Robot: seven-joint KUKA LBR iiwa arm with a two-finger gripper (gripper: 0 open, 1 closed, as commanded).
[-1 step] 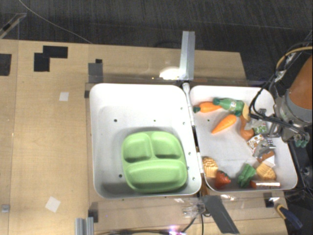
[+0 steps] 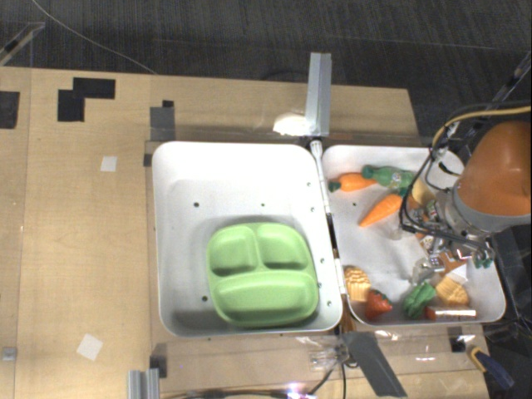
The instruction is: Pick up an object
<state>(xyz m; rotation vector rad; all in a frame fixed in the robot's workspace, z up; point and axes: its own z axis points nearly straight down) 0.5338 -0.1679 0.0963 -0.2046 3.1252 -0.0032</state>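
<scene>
Over right bin's [image 2: 499, 310] front right corner, gripper [image 2: 434, 264] is lowered toward green toy [image 2: 418, 298]; finger state cannot be told; descent and closing needed.

My arm [image 2: 490, 185] shows a rounded orange band over a grey wrist section, with black and yellow cables looping around it, metallic fittings below.

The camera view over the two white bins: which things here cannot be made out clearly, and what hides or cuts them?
- Two-finger gripper, camera view: its grey and orange wrist covers it from above, so open or shut is unclear.
- Objects in the right white bin under the wrist: partly covered by the arm.
- Small green toy vegetable and yellow toy piece: too small and crowded to identify.
- Orange arm band: cut off by the right edge.
</scene>
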